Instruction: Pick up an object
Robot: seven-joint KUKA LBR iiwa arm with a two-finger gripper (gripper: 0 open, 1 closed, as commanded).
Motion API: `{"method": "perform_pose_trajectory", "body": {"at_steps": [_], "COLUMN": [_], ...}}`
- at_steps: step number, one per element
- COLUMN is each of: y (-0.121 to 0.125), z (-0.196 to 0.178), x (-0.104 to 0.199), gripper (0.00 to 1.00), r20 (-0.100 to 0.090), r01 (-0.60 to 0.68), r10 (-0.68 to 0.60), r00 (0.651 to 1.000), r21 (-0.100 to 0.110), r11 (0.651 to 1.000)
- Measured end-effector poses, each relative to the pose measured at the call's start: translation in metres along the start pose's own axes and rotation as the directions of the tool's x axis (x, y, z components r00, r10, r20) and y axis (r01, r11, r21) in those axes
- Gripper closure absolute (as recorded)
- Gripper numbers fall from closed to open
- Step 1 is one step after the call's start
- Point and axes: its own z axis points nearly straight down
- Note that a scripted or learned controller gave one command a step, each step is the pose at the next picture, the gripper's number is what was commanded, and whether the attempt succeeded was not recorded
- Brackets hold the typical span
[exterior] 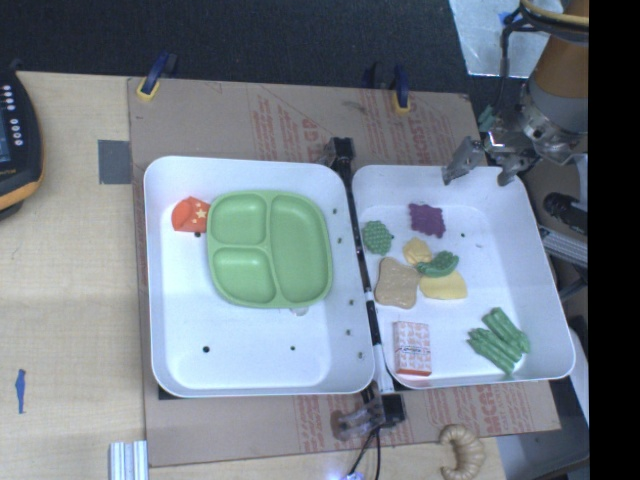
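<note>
**Hand open above the right bin's far edge**

The small objects lie in the right shallow white bin [540, 268]: a purple toy piece [427, 219], a round green piece [377, 236], a tan flat piece [396, 282], a yellow piece [444, 287], green bean pods [499, 339] and a small red-and-white carton [411, 348]. The hand [484, 167] is over the bin's far rim, fingers spread wide, holding nothing. The left white bin [170, 298] holds a green divided plate [269, 247].

A pale wooden bench [70, 298] carries a brown cardboard sheet [260, 118] clamped before a dark floor [250, 18].
</note>
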Motion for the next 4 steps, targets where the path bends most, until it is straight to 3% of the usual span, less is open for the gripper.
{"method": "perform_pose_trajectory", "body": {"at_steps": [1, 2, 3, 4], "y": [0.002, 0.005, 0.005, 0.006], "z": [0.141, 0.12, 0.121, 0.11], "x": [0.024, 0.021, 0.021, 0.02], "gripper": [0.0, 1.0, 0.0, 1.0], "r20": [-0.002, 0.001, 0.001, 0.002], "r01": [0.004, 0.004, 0.004, 0.005], "r10": [-0.004, -0.004, -0.004, -0.005], "r00": [1.0, 1.0, 1.0, 1.0], "r21": [0.011, -0.002, -0.002, -0.002], "r11": [1.0, 1.0, 1.0, 1.0]}}
